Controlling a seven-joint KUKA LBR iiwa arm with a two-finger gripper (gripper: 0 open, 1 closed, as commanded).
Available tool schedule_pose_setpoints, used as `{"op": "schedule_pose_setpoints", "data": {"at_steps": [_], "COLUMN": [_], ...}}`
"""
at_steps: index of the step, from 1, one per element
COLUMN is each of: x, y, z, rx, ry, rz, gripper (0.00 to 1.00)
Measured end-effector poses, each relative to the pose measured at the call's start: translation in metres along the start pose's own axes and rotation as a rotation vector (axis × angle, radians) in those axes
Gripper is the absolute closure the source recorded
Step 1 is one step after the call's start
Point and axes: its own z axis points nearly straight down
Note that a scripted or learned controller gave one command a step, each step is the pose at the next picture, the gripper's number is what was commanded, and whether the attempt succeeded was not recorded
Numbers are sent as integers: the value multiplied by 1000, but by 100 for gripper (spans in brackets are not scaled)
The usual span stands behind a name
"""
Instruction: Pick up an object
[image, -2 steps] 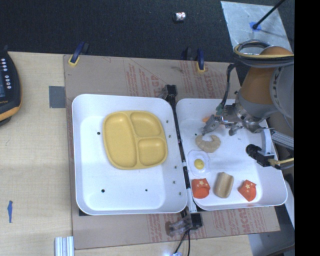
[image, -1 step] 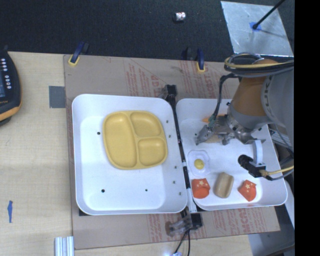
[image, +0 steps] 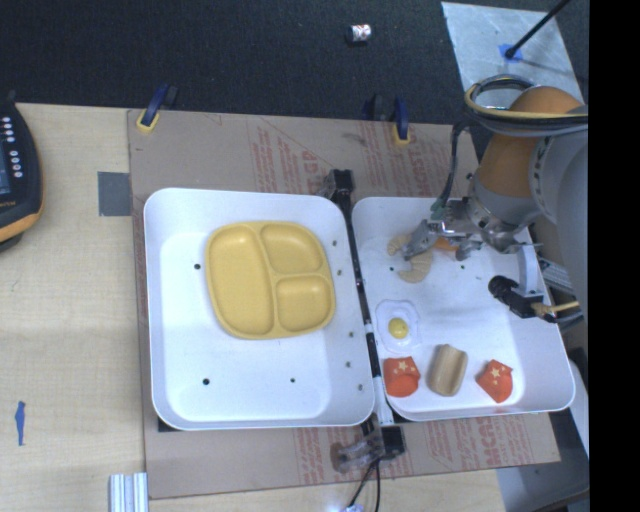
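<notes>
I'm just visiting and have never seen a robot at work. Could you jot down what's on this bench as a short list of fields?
left bin: holds a yellow divided plate
right bin: fried egg toy, two red pieces, tan roll, tan piece near the gripper
arm: reaches in from the right
gripper: low over the right bin's far end, beside the tan piece

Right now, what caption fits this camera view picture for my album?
Robot gripper reaches over a tan piece in the right bin; yellow tray sits in the left bin.
</notes>
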Motion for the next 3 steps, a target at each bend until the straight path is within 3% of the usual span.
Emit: {"op": "schedule_pose_setpoints", "data": {"at_steps": [1, 2, 3], "x": [47, 44, 88], "y": [13, 13, -50], "z": [1, -10, -105], "rx": [6, 6, 1], "ry": [2, 0, 4], "rz": [-3, -5, -3], "gripper": [0, 100, 100]}}
